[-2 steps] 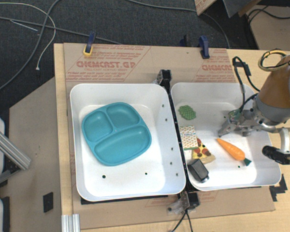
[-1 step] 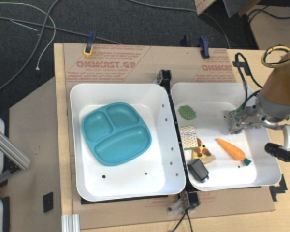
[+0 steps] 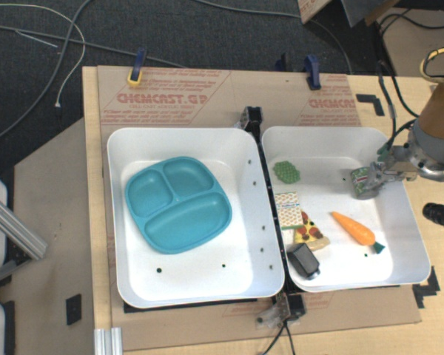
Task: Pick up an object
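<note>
Just one fixed camera here, mounted above the bench (image 3: 207, 95) and looking down at a slant, so the bench's far edge sits toward the top of the picture. It's far enough back to take in both white bins, the left bin (image 3: 126, 220) and right bin (image 3: 407, 272), plus dark floor beyond the bench. The arm (image 3: 438, 132) enters from the bench's right side.

Things that are hard to see

The arm (image 3: 436, 135) is cut off at the picture's 3 o'clock edge. The gripper (image 3: 366, 183) tip is a small blur. Another dark thing (image 3: 438, 213) is cut off below it.
</note>
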Tool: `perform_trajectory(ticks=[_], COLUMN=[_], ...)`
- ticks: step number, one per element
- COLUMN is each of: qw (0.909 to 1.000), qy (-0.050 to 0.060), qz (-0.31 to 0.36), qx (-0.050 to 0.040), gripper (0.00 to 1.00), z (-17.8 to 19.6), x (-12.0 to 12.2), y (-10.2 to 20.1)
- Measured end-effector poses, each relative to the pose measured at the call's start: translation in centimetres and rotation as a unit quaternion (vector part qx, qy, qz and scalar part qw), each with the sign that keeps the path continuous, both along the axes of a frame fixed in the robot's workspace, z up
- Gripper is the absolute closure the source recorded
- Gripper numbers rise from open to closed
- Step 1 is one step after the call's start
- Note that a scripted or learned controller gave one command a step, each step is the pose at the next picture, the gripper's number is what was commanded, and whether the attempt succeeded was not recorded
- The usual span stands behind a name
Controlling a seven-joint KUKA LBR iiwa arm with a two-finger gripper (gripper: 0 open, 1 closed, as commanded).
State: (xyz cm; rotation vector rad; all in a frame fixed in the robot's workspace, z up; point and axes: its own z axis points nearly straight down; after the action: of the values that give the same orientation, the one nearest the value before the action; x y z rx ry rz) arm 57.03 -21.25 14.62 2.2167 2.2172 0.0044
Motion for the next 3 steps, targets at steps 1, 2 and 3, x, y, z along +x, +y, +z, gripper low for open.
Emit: perform_trajectory(ticks=[1,2,3], qw=[1.0,1.0,1.0], qy=[-0.001,0.001,0.002], qz=[0.001,0.001,0.003], qx=[-0.0003,0.0006,0.0019], gripper=[1.0,1.0,1.0], z=[6.5,8.0,9.0], x=[0.3,0.4,1.3], y=[0.2,0.2,5.4])
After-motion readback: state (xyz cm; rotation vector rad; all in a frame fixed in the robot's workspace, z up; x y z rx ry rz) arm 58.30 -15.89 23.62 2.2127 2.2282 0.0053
